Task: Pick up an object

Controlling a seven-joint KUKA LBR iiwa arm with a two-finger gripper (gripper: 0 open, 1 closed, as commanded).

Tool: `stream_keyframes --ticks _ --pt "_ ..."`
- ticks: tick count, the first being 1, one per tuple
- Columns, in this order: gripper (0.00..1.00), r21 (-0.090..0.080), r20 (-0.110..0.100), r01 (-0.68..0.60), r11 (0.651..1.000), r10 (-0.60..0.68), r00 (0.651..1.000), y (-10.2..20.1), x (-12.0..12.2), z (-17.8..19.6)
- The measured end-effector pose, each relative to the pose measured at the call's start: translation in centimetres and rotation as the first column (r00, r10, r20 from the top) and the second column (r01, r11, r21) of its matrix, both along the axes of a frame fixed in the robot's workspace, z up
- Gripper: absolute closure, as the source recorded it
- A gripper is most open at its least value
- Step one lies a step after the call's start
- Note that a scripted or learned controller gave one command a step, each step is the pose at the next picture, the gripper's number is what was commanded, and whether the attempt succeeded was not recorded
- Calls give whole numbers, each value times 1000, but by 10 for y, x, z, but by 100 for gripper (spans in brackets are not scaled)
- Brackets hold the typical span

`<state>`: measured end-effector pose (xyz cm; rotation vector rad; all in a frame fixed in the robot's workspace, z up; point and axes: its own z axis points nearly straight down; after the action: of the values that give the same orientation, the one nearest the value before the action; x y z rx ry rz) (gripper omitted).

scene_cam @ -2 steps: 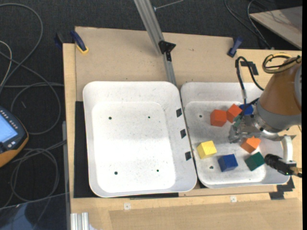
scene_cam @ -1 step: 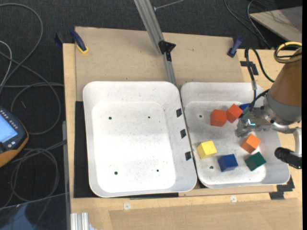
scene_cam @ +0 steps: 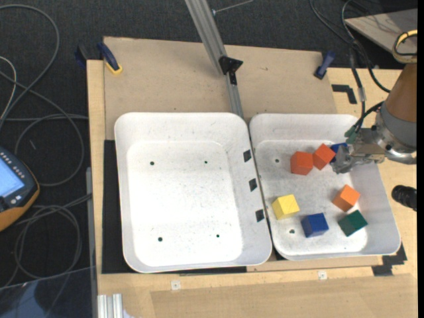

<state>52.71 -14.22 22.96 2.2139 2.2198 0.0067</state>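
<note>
You've got dark carpet w/ cables (scene_cam: 40, 111) at frame left, left bin (scene_cam: 179, 191) center. Right bin (scene_cam: 377, 240) holds red block (scene_cam: 301, 163), orange block (scene_cam: 324, 156), yellow, blue, green. Gripper (scene_cam: 344, 159) at right, beside orange block; grip state can't tell.

We saw the arm (scene_cam: 404, 108) reach in from the right edge of the camera view, its orange band showing above a grey wrist. The wrist bent leftward and downward, carrying the gripper (scene_cam: 346, 158) low at the far right side of the scene. The gripper pointed toward the left. We could not make out how its tip was set; that part was too small and cluttered.
</note>
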Motion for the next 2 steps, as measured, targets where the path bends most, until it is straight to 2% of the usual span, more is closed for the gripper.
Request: stream_keyframes --ticks 1,2 --pt "100 1 -3 1 1000 -1 1000 0 1 29" --pt "100 3 -5 -4 1000 4 1000 54 10 30"
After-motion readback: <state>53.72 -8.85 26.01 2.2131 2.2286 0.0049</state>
